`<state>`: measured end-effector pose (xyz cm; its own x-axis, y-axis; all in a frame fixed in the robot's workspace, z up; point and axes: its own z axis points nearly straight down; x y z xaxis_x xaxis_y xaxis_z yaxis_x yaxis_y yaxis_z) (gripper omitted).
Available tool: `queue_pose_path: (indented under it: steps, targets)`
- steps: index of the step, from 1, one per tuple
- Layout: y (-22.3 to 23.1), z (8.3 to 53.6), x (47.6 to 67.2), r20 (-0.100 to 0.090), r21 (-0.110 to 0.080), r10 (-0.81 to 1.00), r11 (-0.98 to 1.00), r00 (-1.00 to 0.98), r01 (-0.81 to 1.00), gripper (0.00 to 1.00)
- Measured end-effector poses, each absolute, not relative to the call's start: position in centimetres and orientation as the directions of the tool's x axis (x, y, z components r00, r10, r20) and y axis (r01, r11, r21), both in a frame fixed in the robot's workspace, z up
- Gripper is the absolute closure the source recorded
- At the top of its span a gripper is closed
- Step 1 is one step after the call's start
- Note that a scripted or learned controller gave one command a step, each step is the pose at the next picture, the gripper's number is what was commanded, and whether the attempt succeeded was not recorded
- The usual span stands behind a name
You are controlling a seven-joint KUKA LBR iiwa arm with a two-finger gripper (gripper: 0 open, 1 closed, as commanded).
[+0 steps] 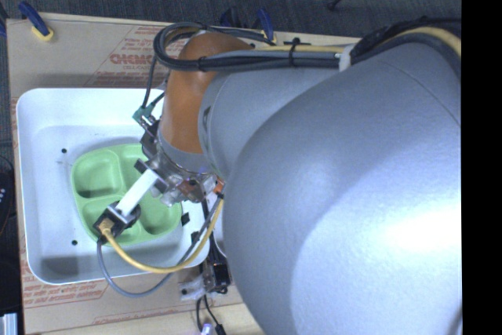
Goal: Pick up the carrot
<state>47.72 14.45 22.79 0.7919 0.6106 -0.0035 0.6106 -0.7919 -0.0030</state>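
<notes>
- We cannot pick out the carrot with any certainty. The only candidate is an orange sliver (219, 186) just to the right of the green tray (98, 172), tucked against the underside of the wrist, and we cannot tell whether it is the carrot or part of the robot.
- The gripper (176, 188) hangs over the right edge of the green tray, close above its right-hand compartments. The wrist hides most of it, so we cannot tell whether it is spread or closed, or whether anything sits in it.
- The green tray is a divided dish with rounded compartments. The ones we see on its left side look bare.
- The white bin (39, 169) holds the green tray, which lies on the bin floor towards the middle and right.
- The orange band (184, 102) of the arm rises just above and to the right of the green tray. The grey arm (337, 192) spreads from there over everything right of the tray.
- Black cables (235, 51) loop over the orange band, above the tray.
- A printed cardboard sheet (125, 51) lies under the bin, showing beyond the tray's far side.
- A blue clamp (35, 20) grips the cardboard's corner, far up and left of the tray.
</notes>
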Motion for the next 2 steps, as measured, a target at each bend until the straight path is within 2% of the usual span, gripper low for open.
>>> queue_pose_path:
  steps: [1,2]
  targets:
    - [19.6,40.7,47.6,-0.002,-0.003,0.728,-0.686,0.686,0.728,1.00]
    - [21.7,31.0,47.8,-0.005,-0.001,0.594,-0.804,0.804,0.594,1.00]
